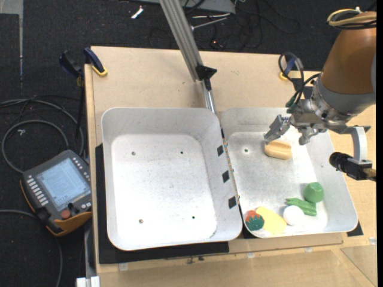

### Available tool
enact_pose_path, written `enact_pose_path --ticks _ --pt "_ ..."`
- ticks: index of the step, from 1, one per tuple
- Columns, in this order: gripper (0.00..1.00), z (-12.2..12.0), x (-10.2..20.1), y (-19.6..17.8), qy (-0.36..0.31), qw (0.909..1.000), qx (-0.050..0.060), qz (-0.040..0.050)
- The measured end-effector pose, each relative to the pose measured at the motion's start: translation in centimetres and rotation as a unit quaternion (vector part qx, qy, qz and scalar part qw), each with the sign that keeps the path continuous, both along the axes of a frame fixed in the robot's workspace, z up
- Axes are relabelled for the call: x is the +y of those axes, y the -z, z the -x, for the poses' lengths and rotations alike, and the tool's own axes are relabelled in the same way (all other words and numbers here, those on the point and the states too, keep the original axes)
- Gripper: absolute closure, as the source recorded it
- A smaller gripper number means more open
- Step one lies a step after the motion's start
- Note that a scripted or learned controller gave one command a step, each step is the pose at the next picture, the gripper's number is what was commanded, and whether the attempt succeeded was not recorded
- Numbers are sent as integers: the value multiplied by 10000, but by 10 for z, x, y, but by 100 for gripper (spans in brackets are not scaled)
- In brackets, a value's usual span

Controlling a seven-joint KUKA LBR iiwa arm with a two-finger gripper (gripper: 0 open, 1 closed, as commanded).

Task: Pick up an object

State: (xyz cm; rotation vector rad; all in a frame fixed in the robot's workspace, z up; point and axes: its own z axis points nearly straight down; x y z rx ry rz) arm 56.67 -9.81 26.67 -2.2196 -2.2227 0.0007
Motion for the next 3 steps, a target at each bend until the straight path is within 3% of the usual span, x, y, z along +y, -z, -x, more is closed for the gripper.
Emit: enact_pose_path --ticks 1,3 --pt "0 0 0 0 7 10000 -1 0" --pt "0 7 2 126 13 10000 35 -4"
